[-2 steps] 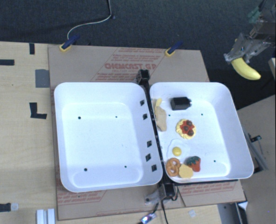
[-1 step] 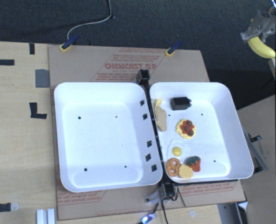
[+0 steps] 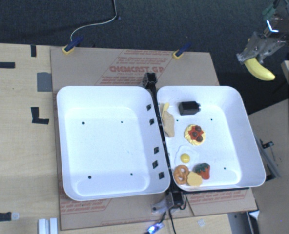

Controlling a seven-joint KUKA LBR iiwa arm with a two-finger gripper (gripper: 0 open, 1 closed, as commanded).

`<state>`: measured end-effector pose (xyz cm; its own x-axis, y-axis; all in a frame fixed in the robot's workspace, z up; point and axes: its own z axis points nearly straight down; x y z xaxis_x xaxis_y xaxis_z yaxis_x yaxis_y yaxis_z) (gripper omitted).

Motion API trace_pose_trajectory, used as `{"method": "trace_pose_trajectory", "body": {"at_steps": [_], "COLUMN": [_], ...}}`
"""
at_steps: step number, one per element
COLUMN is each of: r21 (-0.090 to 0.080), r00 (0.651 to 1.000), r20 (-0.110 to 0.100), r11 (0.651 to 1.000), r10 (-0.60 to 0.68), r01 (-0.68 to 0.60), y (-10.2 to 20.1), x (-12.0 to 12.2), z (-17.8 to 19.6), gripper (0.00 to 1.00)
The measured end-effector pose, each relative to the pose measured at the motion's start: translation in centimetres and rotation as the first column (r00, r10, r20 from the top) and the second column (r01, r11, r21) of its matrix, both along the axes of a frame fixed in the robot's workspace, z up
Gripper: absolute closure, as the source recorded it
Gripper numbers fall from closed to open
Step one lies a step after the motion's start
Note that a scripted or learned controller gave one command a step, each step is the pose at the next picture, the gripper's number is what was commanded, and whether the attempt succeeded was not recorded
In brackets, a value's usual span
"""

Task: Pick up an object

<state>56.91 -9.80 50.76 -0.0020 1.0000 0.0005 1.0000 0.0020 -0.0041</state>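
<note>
A cardboard sheet laid over a pale bench carries two shallow white bins side by side, with dark carpet beyond. Nearest us, in the front corner of the right bin, we see a pretzel, a pale yellow round piece touching it and a red-and-green toy fruit just beside that. A little further back lies a small yellow disc, then a yellow plate-like piece with red and dark toppings. Against the divider lies a tan slice, with a small yellow wedge behind it. A black block sits near the bin's back wall. The left bin stands bare-floored.

Furthest off, high at the right and well clear of both bins, the gripper hangs over the dark floor with a yellow banana caught at its tip. The fruit's upper end sits between the fingers, its body curving out below and to the right. We judge the pick made and the lift under way. To finish it well, we would keep the fingers clamped and move smoothly. The hold is near one end, so the banana could swing or slip if the arm jerks. We would bring it back over a bin before any release.
</note>
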Motion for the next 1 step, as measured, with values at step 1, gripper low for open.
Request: {"method": "trace_pose_trajectory", "body": {"at_steps": [1], "r21": [-0.004], "r00": [1.000], "r20": [0.007], "r11": [1.000], "r10": [-0.003], "r01": [0.003], "y": [-2.44], "x": [3.63], "z": [2.83], "gripper": [1.00]}}
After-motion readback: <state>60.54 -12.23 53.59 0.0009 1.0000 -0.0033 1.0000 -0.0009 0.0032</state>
